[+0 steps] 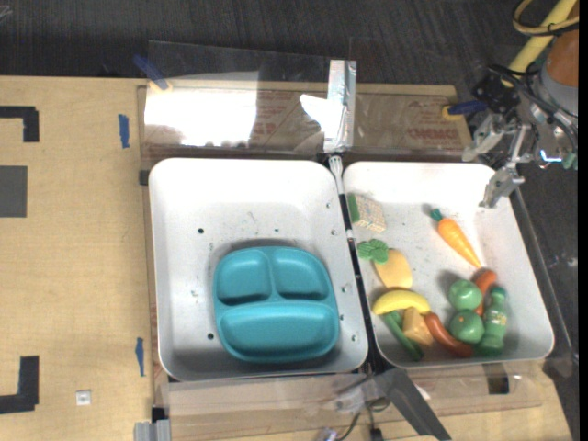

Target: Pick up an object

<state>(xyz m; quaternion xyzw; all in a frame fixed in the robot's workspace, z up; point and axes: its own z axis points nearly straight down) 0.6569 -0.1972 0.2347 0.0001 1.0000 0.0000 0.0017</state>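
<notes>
Your gripper (501,186) hovers over the right bin (537,274)'s far corner, above the toy carrot (456,237); I cannot tell its state. Nothing is grasped; the carrot lies apart, easiest to reach.

Right bin (514,246): upper half mostly bare floor, open from above. Carrot (456,237) lies alone mid-right, free room all round. Lower half crowded: banana (401,301), green pieces (465,294), other toy food touching or just beside each other against near wall. Left bin (184,209): teal divided tray (274,314) fills lower centre, back half bare.
</notes>
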